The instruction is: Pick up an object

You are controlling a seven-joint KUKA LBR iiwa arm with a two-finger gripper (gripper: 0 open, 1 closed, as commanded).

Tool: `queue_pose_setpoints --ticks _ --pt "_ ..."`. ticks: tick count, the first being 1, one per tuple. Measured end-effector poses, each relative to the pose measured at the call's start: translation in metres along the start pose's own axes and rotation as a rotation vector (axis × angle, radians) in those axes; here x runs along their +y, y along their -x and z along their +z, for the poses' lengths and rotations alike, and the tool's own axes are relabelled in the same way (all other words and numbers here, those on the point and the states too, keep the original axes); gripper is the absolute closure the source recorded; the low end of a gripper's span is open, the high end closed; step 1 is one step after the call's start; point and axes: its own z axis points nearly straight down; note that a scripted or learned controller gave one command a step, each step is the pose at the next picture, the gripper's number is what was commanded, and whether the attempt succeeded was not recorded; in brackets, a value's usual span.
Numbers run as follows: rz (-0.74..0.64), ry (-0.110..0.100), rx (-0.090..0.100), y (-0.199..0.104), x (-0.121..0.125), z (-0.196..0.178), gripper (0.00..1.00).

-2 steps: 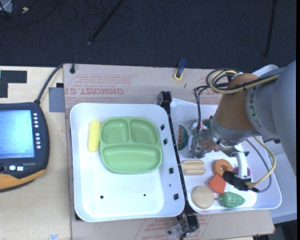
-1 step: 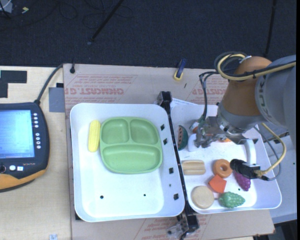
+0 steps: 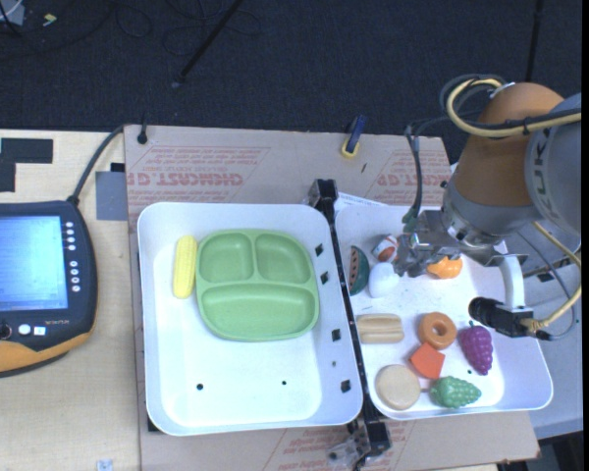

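White plastic forms both shallow bins on the counter (image 3: 49, 430). The left bin (image 3: 236, 391) holds a green divided plate (image 3: 256, 285), which serves as the landmark for every position below. A yellow corn cob (image 3: 184, 265) lies just left of the plate, upright along its edge.

Right of the plate, past the divider, the right bin (image 3: 530, 386) holds the toy foods. Nearest the plate are a watermelon slice (image 3: 357, 269) and a white egg-shaped piece (image 3: 383, 281). Farther right and lower lie a hot-dog bun (image 3: 379, 329), a doughnut (image 3: 437, 330), purple grapes (image 3: 477, 347), an orange-red block (image 3: 427, 362), a round tan cookie (image 3: 398, 388) and a green leafy piece (image 3: 455, 392).

The jaws (image 3: 417, 255) sit low in the right bin, right of the plate's upper edge, beside an orange piece (image 3: 446, 267). Whether they are released or clenched cannot be told; no object is visibly between them.

A handheld control pendant (image 3: 29, 283) rests on the counter well left of the plate.
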Motion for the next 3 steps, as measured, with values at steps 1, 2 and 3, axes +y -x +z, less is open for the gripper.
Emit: queue_pose_setpoints --ticks 1,2,3 --pt "-0.001 0.001 0.0 0.001 0.001 -0.025 1.0" --pt "-0.003 -0.001 0.0 -0.058 0.016 -0.029 1.0" --pt "-0.002 -0.001 0.0 -0.108 0.03 -0.034 1.0"
